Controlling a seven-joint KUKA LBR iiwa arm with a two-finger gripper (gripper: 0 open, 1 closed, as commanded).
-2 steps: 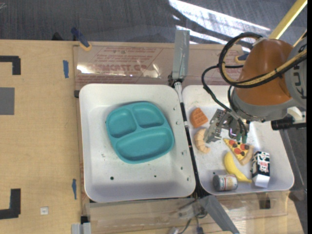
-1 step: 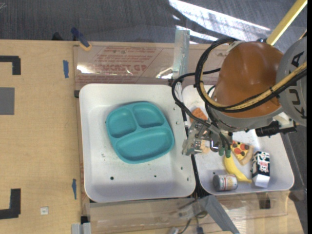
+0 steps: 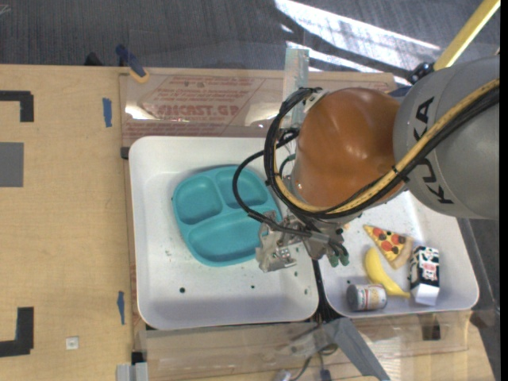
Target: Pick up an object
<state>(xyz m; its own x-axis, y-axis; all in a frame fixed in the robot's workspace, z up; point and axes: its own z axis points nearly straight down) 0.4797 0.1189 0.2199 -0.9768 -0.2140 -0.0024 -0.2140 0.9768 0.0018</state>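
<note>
A teal divided plate [image 3: 216, 217] lies in the left bin [image 3: 151, 213]. My gripper [image 3: 278, 254] hangs low at the plate's right edge, near the wall between the two bins, under the orange wrist band and black cables. In the right bin [image 3: 464, 288] I see a pizza slice toy [image 3: 386, 243], a yellow banana [image 3: 381, 272], a small can [image 3: 366, 296] lying on its side, and a black and white carton [image 3: 425, 274]. Nothing shows between the fingers.
The grey arm covers the back of the right bin. A clear plastic sheet with red print [image 3: 198, 109] lies behind the left bin. The brown bench [image 3: 55, 236] stretches out to the left.
</note>
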